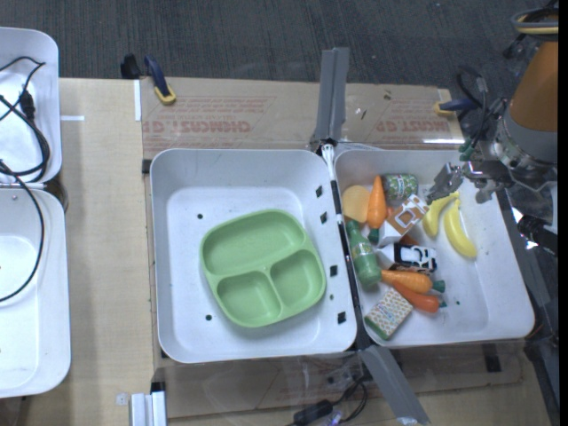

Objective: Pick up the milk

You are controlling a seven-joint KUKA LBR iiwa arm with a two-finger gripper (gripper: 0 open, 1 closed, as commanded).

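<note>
The milk (414, 256) is a small white carton with black cow patches. It lies on its side near the middle of the right bin (497, 313), between a green bottle (363, 254) and two carrots (415, 288). My gripper (463, 185) hangs over the bin's upper right part, just above the bananas (452, 224). Its fingers stand apart, open, with nothing between them. The milk lies down and to the left of the gripper, well clear of it.
Around the milk lie an upright carrot (377, 202), an orange-and-white carton (409, 213), a green can (401, 185) and a patterned box (389, 313). The left bin (177, 202) holds a green divided plate (262, 267). A grey divider post (333, 96) stands between the bins.
</note>
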